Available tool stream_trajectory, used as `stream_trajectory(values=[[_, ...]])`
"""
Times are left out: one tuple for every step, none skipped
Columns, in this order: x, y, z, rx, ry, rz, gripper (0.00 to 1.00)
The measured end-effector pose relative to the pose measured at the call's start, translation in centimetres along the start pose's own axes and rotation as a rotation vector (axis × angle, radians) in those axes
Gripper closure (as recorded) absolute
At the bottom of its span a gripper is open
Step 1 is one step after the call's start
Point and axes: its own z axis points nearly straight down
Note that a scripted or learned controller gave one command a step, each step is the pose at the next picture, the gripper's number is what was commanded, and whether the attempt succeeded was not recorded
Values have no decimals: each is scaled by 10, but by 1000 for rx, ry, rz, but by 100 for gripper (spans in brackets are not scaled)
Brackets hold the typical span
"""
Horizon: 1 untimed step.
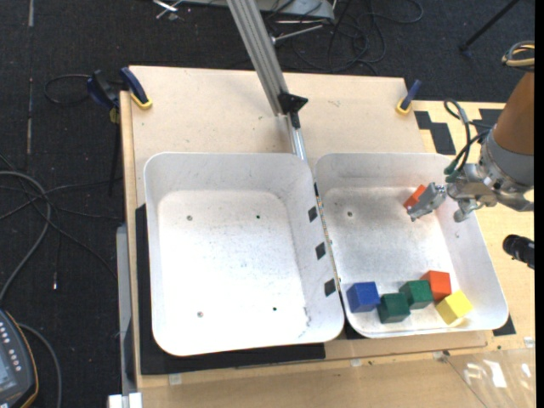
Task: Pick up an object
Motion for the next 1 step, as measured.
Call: stream_trajectory(values=[[-39,83,94,-8,-8,-4,0]])
